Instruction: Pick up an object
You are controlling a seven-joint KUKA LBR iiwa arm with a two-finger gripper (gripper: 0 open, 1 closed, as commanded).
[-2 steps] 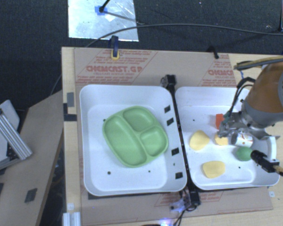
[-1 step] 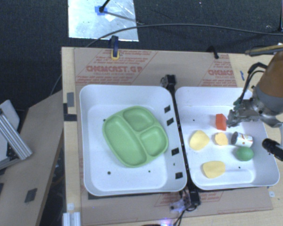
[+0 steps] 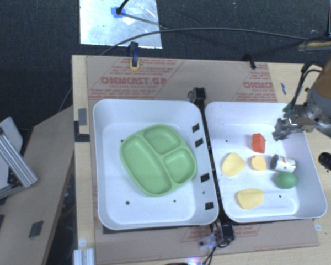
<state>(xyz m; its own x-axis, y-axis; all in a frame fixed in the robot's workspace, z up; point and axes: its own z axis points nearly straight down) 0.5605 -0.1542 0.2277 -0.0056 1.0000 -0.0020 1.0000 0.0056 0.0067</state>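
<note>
The right bin [image 3: 226, 117] holds an orange-red block [image 3: 258, 142], a pale yellow lump [image 3: 233, 164], a small yellow piece [image 3: 258, 163], a white can with a red band [image 3: 283, 163], a green ball [image 3: 286, 180] and a yellow oblong piece [image 3: 250, 198]. My gripper [image 3: 281, 129] hangs over the bin's far right side, just right of the orange-red block and above the can. Nothing shows between its fingers.
The left bin [image 3: 110, 115] holds a green three-compartment plate [image 3: 158, 159]. Black clips [image 3: 197, 95] run along the seam between the bins. A cardboard sheet [image 3: 154, 73] lies under both. A cable arcs across the back. Metal framing [image 3: 11, 153] stands at the left.
</note>
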